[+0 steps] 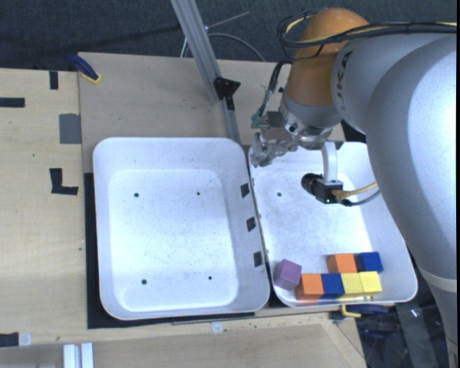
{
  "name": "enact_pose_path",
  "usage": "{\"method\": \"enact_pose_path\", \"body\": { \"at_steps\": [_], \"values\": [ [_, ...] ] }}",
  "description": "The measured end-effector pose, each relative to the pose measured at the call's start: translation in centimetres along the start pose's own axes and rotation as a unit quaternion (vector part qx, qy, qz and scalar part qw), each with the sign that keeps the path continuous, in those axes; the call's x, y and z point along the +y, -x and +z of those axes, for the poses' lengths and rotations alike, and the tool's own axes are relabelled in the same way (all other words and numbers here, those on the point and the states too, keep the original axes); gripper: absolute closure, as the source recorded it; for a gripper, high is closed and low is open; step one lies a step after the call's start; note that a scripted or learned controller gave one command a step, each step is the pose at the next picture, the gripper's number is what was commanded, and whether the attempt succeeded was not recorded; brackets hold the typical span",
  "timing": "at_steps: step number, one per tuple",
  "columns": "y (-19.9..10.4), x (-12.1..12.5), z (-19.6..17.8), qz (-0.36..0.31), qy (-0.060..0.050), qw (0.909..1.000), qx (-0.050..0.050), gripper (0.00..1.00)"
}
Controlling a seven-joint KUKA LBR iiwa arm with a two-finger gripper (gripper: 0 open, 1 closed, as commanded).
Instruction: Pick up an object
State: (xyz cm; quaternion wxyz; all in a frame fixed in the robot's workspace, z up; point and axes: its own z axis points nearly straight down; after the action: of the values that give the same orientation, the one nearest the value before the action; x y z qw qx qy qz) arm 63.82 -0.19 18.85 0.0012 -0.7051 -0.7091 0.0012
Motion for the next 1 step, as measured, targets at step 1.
{"method": "enact_pose_path", "body": {
  "at_steps": [1],
  "values": [
    [-0.91,-1.19,-6.7,0.002,0.004,1.0,0.0,1.0]
  ]
}}
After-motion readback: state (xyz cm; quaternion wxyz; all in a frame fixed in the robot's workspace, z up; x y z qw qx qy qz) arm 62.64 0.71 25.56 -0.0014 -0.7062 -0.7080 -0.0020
